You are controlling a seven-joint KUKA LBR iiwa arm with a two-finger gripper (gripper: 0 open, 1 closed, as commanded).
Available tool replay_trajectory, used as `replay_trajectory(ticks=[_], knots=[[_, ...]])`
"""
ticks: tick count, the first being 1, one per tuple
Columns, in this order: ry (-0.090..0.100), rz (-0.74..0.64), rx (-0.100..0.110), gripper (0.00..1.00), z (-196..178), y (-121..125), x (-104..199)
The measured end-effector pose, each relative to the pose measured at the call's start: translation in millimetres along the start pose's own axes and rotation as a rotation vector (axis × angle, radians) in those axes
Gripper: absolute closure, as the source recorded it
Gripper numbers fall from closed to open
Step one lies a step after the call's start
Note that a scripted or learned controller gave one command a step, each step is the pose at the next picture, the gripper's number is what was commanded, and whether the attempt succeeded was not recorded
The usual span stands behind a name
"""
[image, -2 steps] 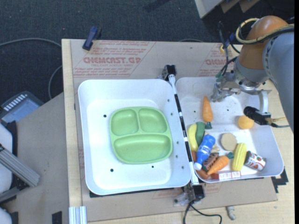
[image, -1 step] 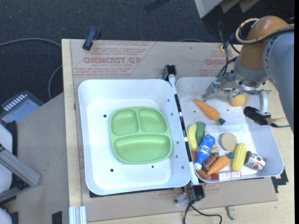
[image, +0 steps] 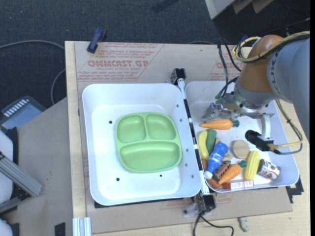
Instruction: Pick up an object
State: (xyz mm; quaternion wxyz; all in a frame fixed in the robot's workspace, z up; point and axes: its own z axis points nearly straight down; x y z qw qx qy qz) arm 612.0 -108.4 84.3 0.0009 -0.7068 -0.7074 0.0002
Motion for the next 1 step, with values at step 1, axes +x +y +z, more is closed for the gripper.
replay_trajectory(ticks=[1], knots=[[-0.002, -0.001, -0.004, 0.00, -44.6, 55.1, -1.9]])
